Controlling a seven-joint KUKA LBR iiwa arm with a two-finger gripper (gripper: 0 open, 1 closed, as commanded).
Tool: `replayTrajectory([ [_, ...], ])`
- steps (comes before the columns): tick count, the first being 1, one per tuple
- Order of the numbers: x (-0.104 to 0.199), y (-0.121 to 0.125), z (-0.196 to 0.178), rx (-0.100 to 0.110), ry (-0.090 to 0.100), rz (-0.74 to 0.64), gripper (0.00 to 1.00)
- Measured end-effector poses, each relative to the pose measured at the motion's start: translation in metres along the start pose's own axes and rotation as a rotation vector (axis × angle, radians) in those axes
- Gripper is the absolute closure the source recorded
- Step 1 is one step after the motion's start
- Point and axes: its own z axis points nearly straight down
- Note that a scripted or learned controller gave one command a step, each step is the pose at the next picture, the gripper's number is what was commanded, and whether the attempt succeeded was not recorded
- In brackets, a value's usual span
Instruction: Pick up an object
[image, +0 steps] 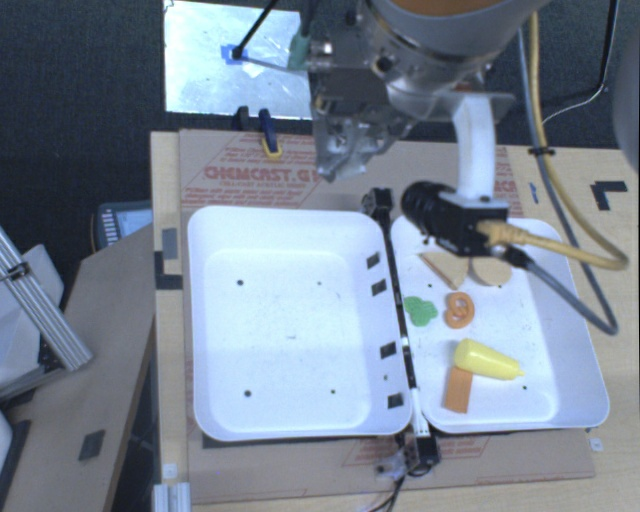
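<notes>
Nothing is picked yet: your gripper (345, 160) hangs at upper centre, above the bins; I cannot tell its state. The yellow cone (487, 360) and other pieces lie in the right bin (575, 395).

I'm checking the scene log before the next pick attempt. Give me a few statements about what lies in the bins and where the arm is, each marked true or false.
1. The yellow cone-shaped piece lies in the right bin. True.
2. The green piece lies in the left bin. False: it lies in the right bin, near the divider.
3. The orange ring sits beside the green piece. True.
4. The gripper is down inside the right bin. False: it is above the bench's far edge, beyond the bins.
5. The orange block lies at the far end of the right bin. False: it lies toward the near end, just under the yellow piece.
</notes>
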Motion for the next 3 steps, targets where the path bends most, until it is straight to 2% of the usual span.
replayTrajectory([
  [1, 0.000, 0.000, 0.000, 0.001, 0.000, -0.001, 0.00],
  [2, 0.000, 0.000, -0.011, -0.002, 0.001, -0.003, 1.00],
  [3, -0.004, 0.036, 0.225, 0.020, -0.013, 0.018, 1.00],
])
